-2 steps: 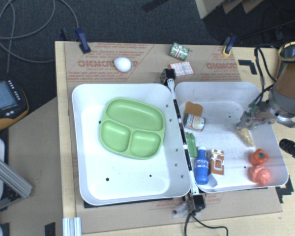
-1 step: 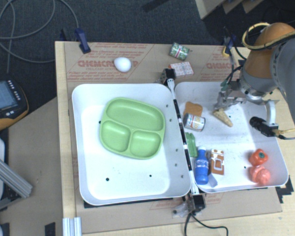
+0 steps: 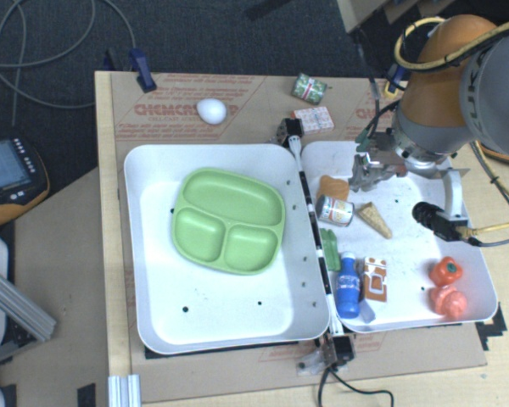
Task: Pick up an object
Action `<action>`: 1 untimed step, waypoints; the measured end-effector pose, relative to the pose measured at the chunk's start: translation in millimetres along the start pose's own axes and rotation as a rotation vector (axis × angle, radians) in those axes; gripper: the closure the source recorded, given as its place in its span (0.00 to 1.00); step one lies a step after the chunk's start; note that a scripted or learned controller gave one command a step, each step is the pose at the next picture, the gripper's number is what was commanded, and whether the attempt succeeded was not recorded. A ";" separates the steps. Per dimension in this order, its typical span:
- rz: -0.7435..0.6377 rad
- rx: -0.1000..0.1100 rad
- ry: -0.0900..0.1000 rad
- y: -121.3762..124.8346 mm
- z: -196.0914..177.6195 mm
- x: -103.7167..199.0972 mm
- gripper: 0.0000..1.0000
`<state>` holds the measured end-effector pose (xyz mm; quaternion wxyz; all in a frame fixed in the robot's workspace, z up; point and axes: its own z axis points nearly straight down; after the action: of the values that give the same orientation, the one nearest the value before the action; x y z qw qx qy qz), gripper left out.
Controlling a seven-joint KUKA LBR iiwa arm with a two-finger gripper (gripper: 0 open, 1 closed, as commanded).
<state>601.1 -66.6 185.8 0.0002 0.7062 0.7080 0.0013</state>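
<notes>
Glossy white plastic bins (image 3: 153,227), matt green plastic plate (image 3: 229,220), cardboard bench (image 3: 246,100)

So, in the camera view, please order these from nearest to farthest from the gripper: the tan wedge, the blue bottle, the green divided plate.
1. Tan wedge, right bin, just below the gripper.
2. Blue bottle, right bin, near its front edge.
3. Green divided plate, left bin.

Lighting: even, fairly bright, from overhead; no hard-edged shadows. White bins (image 3: 153,312) near overexposure, their surfaces pale and nearly featureless (small dark specks still readable). Green tray (image 3: 229,220): soft sheen on raised ridges. Orange band (image 3: 445,58): broad dull highlight on top. Dark floor (image 3: 51,32) underexposed, detail low. Focus: moderately soft throughout; printed cardboard lettering (image 3: 178,108) blurred. Mild grain.
</notes>
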 end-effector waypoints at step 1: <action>0.002 0.003 -0.001 -0.9 1.1 -1.0 0.00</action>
<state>600.1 -67.6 184.7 -0.0006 0.7068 0.7074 0.0001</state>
